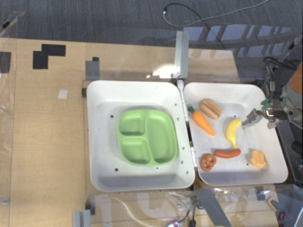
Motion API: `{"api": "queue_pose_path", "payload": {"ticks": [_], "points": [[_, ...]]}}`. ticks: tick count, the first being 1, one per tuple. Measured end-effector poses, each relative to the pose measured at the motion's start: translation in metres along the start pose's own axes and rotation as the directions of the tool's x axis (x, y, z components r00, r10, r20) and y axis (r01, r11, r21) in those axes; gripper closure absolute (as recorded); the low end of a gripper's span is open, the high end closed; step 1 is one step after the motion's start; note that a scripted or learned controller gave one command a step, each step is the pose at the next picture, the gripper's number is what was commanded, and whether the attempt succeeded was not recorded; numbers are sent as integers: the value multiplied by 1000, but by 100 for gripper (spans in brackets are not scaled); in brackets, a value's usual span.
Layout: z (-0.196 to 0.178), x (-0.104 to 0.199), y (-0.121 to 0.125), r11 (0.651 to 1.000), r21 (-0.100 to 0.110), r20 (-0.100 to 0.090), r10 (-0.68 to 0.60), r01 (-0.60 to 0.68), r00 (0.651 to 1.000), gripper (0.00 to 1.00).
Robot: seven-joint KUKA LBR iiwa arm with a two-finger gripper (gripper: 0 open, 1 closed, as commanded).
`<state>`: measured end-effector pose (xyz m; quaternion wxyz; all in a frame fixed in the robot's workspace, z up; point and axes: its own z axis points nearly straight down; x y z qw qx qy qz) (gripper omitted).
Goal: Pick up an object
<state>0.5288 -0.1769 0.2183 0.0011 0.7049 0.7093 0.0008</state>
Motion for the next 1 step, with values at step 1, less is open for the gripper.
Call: {"api": "queue_pose_path", "payload": {"ticks": [1], "points": [[101, 10, 10, 999, 1, -1, -44, 44, 999, 0]]}}
